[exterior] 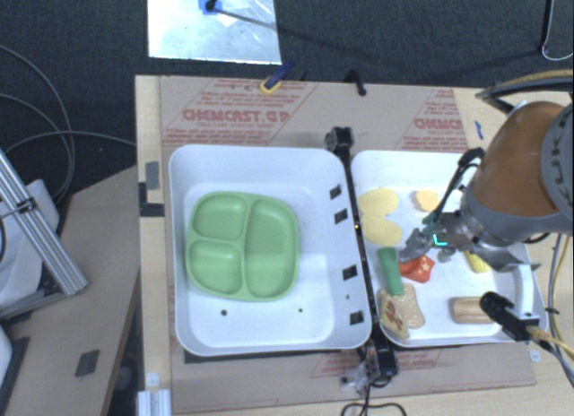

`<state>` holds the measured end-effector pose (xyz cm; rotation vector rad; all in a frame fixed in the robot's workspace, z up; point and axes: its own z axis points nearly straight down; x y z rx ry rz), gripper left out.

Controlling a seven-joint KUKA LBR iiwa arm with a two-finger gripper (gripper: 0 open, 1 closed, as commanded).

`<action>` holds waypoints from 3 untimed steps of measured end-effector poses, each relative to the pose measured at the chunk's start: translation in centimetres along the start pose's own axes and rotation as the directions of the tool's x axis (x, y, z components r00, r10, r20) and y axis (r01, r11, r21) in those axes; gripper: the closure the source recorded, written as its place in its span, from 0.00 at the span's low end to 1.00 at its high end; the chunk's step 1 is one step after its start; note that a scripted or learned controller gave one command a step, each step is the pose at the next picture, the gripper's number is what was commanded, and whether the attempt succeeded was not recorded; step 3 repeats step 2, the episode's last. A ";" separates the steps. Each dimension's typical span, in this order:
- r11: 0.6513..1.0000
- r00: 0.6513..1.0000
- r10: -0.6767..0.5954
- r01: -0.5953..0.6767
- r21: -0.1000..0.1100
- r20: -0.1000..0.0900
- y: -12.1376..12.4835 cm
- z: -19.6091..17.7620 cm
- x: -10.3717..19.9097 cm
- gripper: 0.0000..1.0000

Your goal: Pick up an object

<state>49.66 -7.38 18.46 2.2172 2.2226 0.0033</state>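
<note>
Pincer over red toy piece in right bin; grasp not confirmed.

Tabletop point(224, 105) carries two white bins: left bin point(206, 168) with a green divided plate point(242, 246), right bin point(404, 172) with small toy foods. Pincer point(421, 246) is poised just above a red piece point(418, 269), beside a green stick point(388, 268); finger opening cannot be told. The piece is judged light, rigid, smooth plastic, likely slippery; grip is best taken across its narrow middle, clear of the stick.
</note>
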 end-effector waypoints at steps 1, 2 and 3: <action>1.000 1.000 0.005 -0.005 0.010 -0.001 -1.3 9.1 -2.7 0.00; 1.000 1.000 -0.003 0.003 0.000 0.000 1.5 10.0 -1.6 0.00; 1.000 1.000 -0.003 0.003 0.000 0.000 1.5 10.0 -1.6 0.00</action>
